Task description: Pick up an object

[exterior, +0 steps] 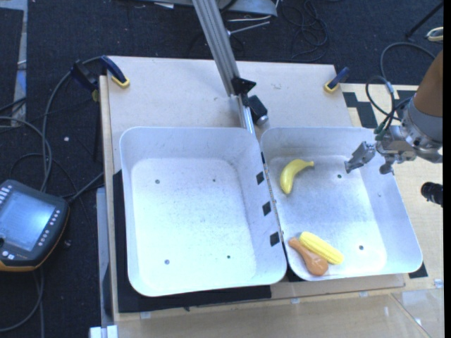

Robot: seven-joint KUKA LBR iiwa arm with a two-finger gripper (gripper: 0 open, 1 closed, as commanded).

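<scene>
No readable brand, label or writing anywhere; the screen on the grey handheld teach pendant (27, 224) is too small to read. Dark carpeted floor (56, 20) with loose black cables surrounds a pale wooden bench top (183, 94). Yellow-tipped clamps (113, 72) sit at the bench's back corners. A slanted silver aluminium camera mast (222, 44) rises from the bench's back middle.

Landmark is the right shallow white bin (394, 217). The left shallow white bin (190, 210) touches its left wall, with black tape marks along the shared edge.

Grey robot arm (430, 111) enters over the right bin's far right rim. Two-finger gripper (370, 157) hangs above the bin's upper right part, nothing between its fingers. Fingers look slightly spread, but they are small and blurry, so I cannot tell for sure.

Yellow plastic banana (292, 174) lies in the right bin's upper left part, well apart from the gripper. Yellow plastic corn cob (322, 247) lies at the bin's front left, resting across an orange plastic carrot-like toy (310, 259), the two touching.
</scene>
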